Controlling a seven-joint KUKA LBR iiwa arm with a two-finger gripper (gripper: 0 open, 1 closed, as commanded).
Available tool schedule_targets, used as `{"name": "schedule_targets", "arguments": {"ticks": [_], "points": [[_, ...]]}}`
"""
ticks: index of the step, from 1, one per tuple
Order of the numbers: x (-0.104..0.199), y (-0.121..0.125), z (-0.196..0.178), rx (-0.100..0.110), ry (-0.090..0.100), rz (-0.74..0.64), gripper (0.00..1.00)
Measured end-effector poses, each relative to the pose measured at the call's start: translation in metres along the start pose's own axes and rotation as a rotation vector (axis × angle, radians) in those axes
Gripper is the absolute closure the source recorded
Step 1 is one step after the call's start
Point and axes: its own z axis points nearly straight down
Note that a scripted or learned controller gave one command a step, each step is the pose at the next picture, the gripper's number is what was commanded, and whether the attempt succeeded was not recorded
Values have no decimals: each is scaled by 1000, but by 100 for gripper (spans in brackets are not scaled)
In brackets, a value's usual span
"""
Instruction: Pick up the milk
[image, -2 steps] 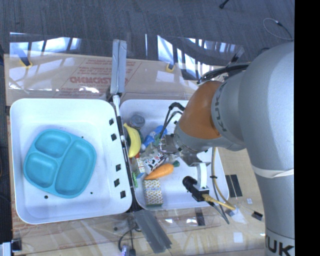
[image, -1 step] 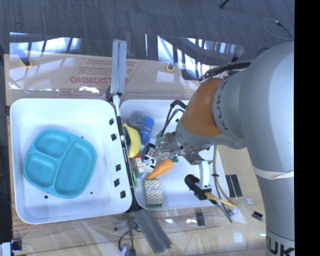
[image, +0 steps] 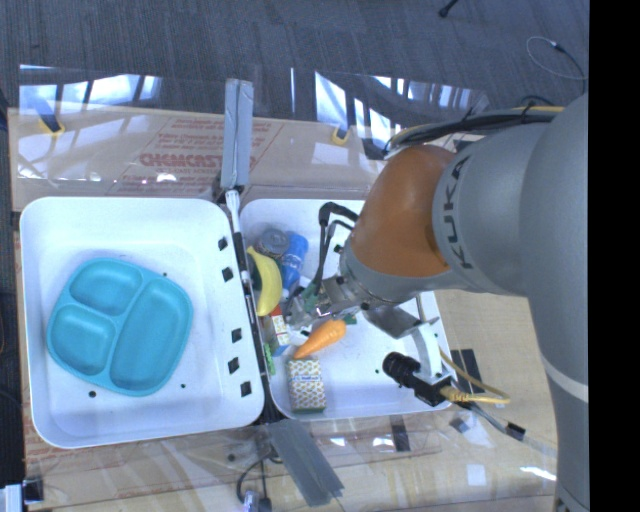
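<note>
The milk (image: 306, 385), taken to be the small pale carton with a greenish checked pattern, was found in the right bin (image: 352, 402), in its near left corner, close against the near wall. Whether it stood upright or lay on a side could not be told. It was separated from the tool by an orange carrot (image: 322, 337), which was laid at a slant just beyond the carton. To the left of the carrot a few small packets (image: 281, 331) marked with red and white were gathered against the bin's left wall; their kind could not be made out. Farther still a yellow banana (image: 266, 281) was laid along that left wall. Beyond it a blue can (image: 293, 250) and a grey round thing (image: 272, 241) were seen side by side, touching or nearly so.

The tool (image: 321, 299) was placed low over the middle of the right bin, just beyond the carrot and just right of the banana, apart from the milk. It was largely hidden under the wrist, so whether it was wide or narrow could not be told. The grey arm (image: 510, 200), with its orange band (image: 405, 215), was extended in from the right across the bin's far right part.

In the left bin (image: 45, 250) a blue divided plate (image: 120, 325) was laid flat, slightly left of centre. Both bins were set side by side on the surface (image: 560, 340).
</note>
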Motion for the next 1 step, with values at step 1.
{"name": "schedule_targets", "arguments": {"ticks": [1], "points": [[32, -14, -15, 3, 1, -48, 100]]}}
